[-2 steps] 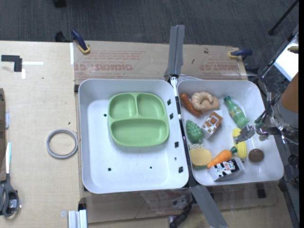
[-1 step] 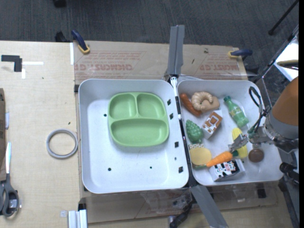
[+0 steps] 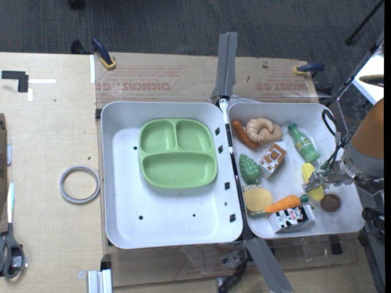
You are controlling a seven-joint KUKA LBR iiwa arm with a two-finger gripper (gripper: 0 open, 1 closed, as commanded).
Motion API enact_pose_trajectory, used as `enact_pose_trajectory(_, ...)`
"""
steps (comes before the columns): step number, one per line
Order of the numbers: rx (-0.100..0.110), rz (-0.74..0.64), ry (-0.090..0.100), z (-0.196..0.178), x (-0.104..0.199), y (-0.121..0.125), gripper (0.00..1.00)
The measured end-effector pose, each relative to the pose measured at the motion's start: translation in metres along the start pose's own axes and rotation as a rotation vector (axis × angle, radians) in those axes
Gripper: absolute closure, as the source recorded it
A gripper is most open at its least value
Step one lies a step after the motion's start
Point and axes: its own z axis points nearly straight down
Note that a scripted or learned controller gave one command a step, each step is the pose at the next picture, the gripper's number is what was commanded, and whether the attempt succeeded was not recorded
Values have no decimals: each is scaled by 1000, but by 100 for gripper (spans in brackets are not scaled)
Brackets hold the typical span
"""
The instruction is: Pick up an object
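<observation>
Pincer (image 3: 319, 182) is sitting low at the right bin (image 3: 278, 227) edge, over a yellow toy (image 3: 308, 174); can't tell its opening. Carrot (image 3: 284, 204) and brown ball (image 3: 330, 203) are lying just beside it. Green tray (image 3: 178, 152) is occupying the left bin (image 3: 122, 206).

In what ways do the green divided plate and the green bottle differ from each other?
The green divided plate lies flat in the left bin, alone there; the green bottle lies on its side in the right bin among other toys. The plate is much larger than the bottle. The plate is a pale, even green, while the bottle is brighter and carries a light label. Both are green and rest on a white bin floor.
</observation>
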Motion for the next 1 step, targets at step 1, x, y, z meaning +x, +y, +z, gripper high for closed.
enact_pose_trajectory(1, -2, 46, -2, -118, 61, -4, 100)
